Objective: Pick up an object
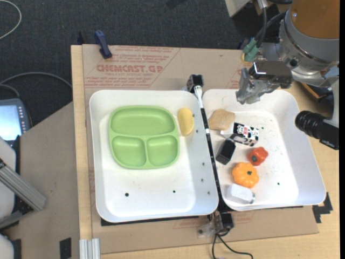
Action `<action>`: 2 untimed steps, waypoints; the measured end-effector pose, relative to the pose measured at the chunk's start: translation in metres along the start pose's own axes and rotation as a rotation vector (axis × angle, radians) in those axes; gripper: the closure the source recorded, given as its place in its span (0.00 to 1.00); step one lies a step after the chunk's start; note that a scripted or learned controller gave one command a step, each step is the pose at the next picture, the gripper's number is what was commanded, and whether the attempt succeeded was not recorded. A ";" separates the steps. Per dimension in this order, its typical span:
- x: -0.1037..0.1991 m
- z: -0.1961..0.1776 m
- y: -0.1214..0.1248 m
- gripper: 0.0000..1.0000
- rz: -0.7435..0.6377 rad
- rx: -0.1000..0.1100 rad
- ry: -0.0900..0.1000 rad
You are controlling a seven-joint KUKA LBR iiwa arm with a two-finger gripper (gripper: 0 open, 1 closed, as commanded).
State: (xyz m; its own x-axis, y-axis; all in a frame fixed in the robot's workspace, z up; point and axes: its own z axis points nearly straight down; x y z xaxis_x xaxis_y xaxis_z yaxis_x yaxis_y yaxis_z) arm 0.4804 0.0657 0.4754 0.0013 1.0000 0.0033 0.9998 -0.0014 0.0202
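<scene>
Below pincer (249,96), apart: tan block (221,119), right bin (302,161).

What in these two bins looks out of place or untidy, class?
The pale yellow banana-like piece lies beside the green divided tray, not in a compartment. Dark specks dot the right white bin.

Dark grey carpet (48,15) w/ white cable (12,12) top left; cardboard sheet (135,63) on bench, blue clamp (102,43) at far edge.
</scene>
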 end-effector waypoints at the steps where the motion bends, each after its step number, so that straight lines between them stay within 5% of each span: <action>1: -0.020 0.065 -0.003 1.00 0.002 0.027 -0.005; 2: -0.005 0.300 -0.002 1.00 0.000 0.037 -0.005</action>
State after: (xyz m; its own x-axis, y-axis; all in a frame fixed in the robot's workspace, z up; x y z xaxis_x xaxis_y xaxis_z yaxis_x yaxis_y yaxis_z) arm 0.4842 0.0613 0.1756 0.0013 1.0000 -0.0016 0.9998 -0.0014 -0.0173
